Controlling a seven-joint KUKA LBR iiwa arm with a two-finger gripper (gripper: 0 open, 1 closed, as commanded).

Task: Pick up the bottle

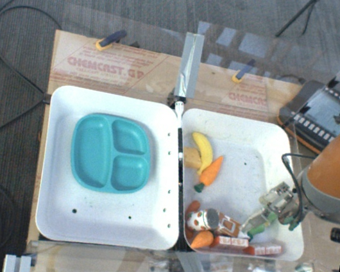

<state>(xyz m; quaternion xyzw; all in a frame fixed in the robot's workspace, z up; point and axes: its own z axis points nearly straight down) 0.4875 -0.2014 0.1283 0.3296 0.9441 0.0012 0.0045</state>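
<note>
The bench surface (pixel 167 76) is a pale brown board, visible along the top of the frame behind the two bins. It stands on dark grey carpet, with black cables looping down the left edge of the frame. Two clamps with yellow and blue handles (pixel 111 39) sit on the board's far edge, one at upper left and one right of centre. A grey metal strip (pixel 190 64) runs from the top centre down to the seam between the bins.

Red lettering is printed on the board at upper left and upper right. It appears reversed and cannot be read reliably.

The right bin (pixel 249 130) holds the bottle (pixel 215 222) at its lower edge, lying on its side, with a red and white label whose text is too small to read. Beside it lie a small orange carrot (pixel 202 239) and a flat red packet (pixel 248 246). Higher in the bin are a banana (pixel 201 149) and a larger carrot (pixel 210 172).

The left bin (pixel 46 208) holds a teal divided plate (pixel 112 153).

The gripper (pixel 264 219) is at the lower right of the right bin, just right of the bottle. Its fingers are slightly apart, and nothing is between them. A device with a dark screen (pixel 320 116) sits at upper right.
</note>
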